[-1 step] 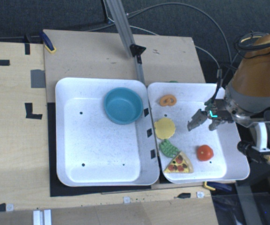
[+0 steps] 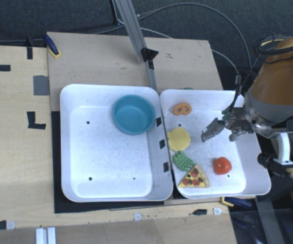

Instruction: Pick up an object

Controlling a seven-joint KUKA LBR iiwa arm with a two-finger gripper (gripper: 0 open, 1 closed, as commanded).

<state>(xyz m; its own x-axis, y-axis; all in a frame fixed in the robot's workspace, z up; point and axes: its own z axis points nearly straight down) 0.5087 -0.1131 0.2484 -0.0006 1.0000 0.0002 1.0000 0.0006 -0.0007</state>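
In the right bin (image 2: 253,187) lie an orange pretzel (image 2: 182,109), a yellow round piece (image 2: 178,139), a green ridged piece (image 2: 183,161), a pizza slice (image 2: 194,178) and a red tomato (image 2: 222,165). My gripper (image 2: 222,132) hangs over the middle of this bin, above the tomato and right of the yellow piece. Its fingers stand open with nothing between them. A blue bowl (image 2: 133,114) sits in the left bin (image 2: 85,151), at its back right.
A grey pole (image 2: 136,29) slants down from the top to the ridge between the bins. Cables (image 2: 227,19) loop over the bench behind the right bin. The arm's orange band (image 2: 275,80) rises at the right edge.
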